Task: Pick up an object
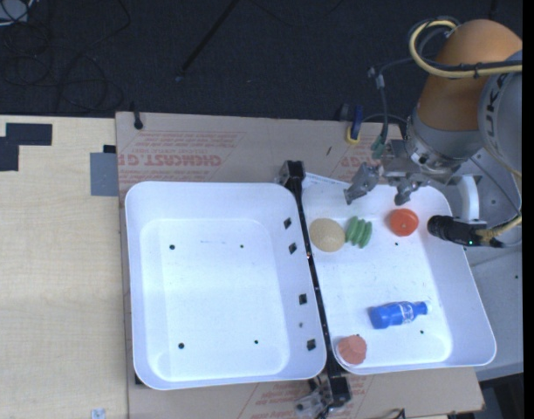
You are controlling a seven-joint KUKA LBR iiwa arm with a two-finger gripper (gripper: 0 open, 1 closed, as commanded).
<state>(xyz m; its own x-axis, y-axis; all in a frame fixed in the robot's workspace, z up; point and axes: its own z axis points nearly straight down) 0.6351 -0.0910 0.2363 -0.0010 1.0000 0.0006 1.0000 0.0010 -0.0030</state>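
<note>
The bench carries two shallow white bins set side by side on a cardboard sheet [206, 147] printed with red lettering. The left bin [145, 234] and the right bin [463, 312] meet along a dark central divider.

All five objects lie in the right bin. A beige rounded object [327, 234] rests near the divider in the bin's upper part. A green ridged object [359, 232] sits just beside it, on the arm's side, apparently touching or nearly so. An orange-red round object [403, 223] lies further toward the arm, apart from the green piece. A blue bottle [396, 313] lies on its side in the lower half of the bin, well apart from the upper group. A pinkish-red round object [352, 349] sits at the bin's lower corner next to the divider.

The arm enters from the right, its orange band [468, 68] above the grey wrist. The gripper [380, 188] is positioned over the upper edge of the right bin, above the orange-red object and the green piece. Its two fingers [359, 187] stand apart, splayed outward, with nothing between them. No object is in contact with the gripper. A black cylindrical fitting [455, 230] projects at the bin's right rim.
</note>
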